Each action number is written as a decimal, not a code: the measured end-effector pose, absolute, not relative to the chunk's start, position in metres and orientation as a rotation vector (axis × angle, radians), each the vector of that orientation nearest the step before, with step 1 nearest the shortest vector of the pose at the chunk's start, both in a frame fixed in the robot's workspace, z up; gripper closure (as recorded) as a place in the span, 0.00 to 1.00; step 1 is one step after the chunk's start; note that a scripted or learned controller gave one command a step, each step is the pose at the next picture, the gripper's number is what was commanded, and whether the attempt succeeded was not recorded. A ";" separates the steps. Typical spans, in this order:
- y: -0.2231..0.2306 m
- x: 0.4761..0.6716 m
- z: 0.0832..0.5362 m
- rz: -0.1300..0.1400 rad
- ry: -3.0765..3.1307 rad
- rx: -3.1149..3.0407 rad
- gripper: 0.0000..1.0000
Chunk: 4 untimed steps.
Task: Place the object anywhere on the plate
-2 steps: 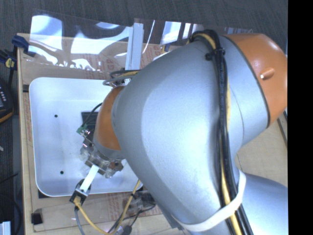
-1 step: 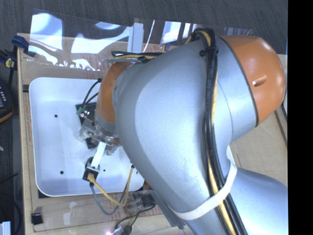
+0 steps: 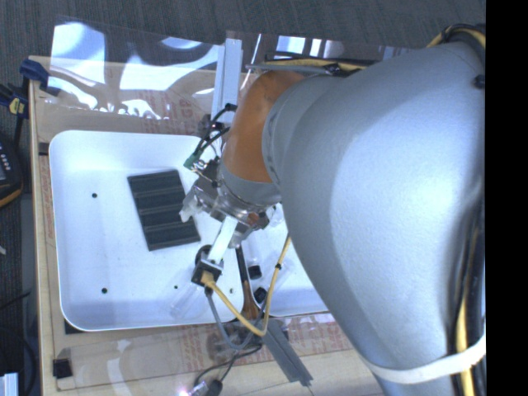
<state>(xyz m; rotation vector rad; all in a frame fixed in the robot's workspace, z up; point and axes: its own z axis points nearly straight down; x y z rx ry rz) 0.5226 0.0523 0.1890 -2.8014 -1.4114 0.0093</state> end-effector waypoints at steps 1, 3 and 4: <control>0.172 0.507 0.196 0.012 -1.259 -2.876 0.00; 0.081 0.476 0.188 0.013 -1.543 -2.731 0.00; 0.147 0.474 0.094 0.016 -1.444 -2.786 0.00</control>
